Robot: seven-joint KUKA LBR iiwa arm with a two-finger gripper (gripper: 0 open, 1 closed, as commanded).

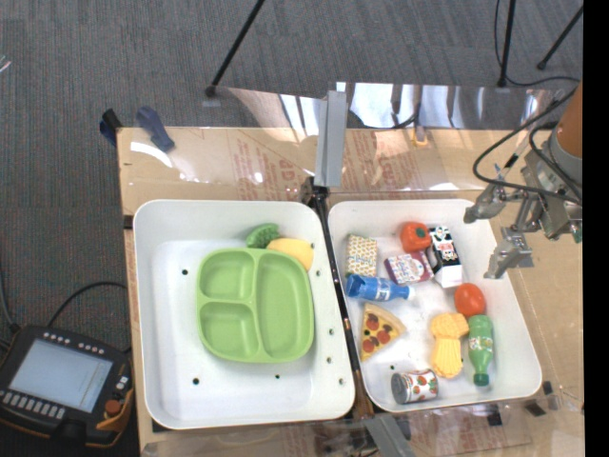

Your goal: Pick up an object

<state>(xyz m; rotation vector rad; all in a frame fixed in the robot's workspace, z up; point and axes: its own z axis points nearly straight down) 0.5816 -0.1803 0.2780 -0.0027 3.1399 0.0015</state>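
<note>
Camera view
Tool: you see the tool at the right of the frame, above the upper right corner of the right bin, its two fingers spread apart with nothing between them
Arm: it comes in from the right edge, with cables looping over it
Right bin: here you have the objects to pick; a red tomato and a small black and white carton near the top, a checked packet and a pink box left of the carton, and a blue bottle lying across below them
Lower half: a pizza slice, a yellow corn cob, an orange fruit, a green bottle and a tin can on its side
Left bin: the left bin holds a green divided plate, with a yellow piece and a green piece touching its top edge
Tabletop: the tabletop carries both bins side by side
</note>
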